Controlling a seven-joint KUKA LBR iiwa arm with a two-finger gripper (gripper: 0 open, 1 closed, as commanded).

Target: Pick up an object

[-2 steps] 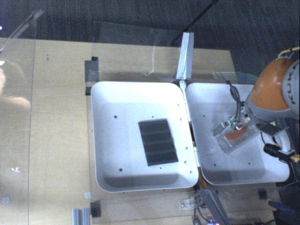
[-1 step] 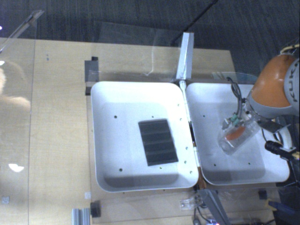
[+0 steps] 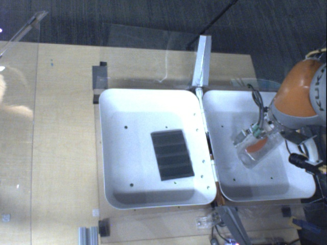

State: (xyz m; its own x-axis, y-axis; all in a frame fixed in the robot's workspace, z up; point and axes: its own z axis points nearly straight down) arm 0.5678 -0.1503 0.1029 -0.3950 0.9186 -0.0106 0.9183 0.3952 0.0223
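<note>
The gripper (image 3: 254,146) seems pinched on an orange object (image 3: 257,145); the hold looks shallow, so it may slip.

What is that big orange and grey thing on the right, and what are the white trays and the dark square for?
That is a robot arm, and it is trying to pick something up. The picture comes from one camera fixed above the bench, looking down at a slant, so the arm reaches in from the right side. On the wooden bench sit two shallow white bins side by side. In the left bin lies a flat dark rectangle with ridges. Over the right bin hangs the arm's gripper, its two-finger hand. Something orange-red shows right at the gripper, with a see-through piece around it, but the picture is too blurry to say whether it is held.
</note>
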